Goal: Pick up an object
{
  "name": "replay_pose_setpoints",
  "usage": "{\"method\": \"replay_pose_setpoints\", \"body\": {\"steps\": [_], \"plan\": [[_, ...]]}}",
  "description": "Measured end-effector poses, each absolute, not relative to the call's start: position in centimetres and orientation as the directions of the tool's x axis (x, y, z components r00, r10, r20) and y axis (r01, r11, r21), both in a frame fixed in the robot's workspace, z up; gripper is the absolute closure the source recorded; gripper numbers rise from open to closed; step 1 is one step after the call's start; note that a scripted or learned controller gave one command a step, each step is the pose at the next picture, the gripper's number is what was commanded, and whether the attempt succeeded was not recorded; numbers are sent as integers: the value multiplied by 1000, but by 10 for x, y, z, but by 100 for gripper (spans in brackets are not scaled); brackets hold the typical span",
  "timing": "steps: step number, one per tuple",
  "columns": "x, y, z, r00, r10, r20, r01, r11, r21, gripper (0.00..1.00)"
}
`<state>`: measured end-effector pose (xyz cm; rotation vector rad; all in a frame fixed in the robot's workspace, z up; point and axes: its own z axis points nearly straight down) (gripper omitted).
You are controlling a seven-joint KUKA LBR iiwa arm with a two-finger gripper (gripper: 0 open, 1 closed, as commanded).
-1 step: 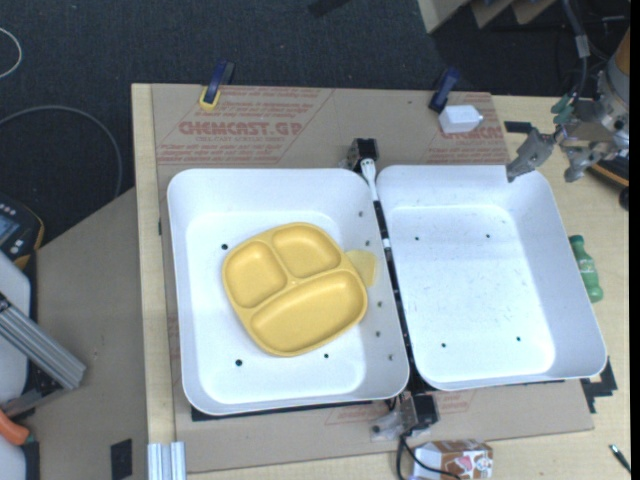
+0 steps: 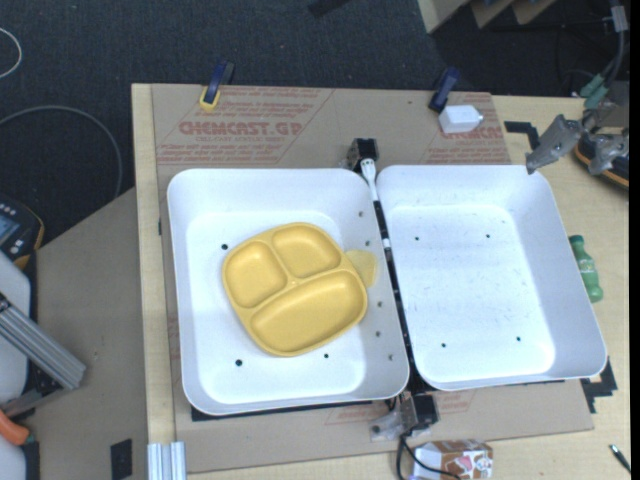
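Quick count of what's on the bench. Two shallow white bins: the left bin [image 2: 190, 268] and the right bin [image 2: 560, 268], sitting side by side in the middle of the frame. One yellow divided plate [image 2: 293, 288], with three compartments, lying in the left bin. One smaller pale yellow piece [image 2: 362, 266] poking out from the plate's right edge, can't tell what it is. Two clamps along the top edge of the board: a yellow-tipped clamp [image 2: 212, 88] at upper left and a dark blue clamp [image 2: 443, 88] at upper right. One small white block [image 2: 460, 119] just below the blue clamp. One green item [image 2: 586, 268] by the right bin's right rim.
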<state>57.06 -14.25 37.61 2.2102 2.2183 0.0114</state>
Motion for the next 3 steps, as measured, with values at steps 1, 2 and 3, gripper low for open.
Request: {"method": "replay_pose_setpoints", "body": {"steps": [1,2,3], "plan": [[506,-107,469,-4,1000,-1,1000,4,15,0],[479,-54,541,-7,1000,0,1000,7,12,0],[480,-57,547,-2,1000,-2,1000,2,7,100]]}}
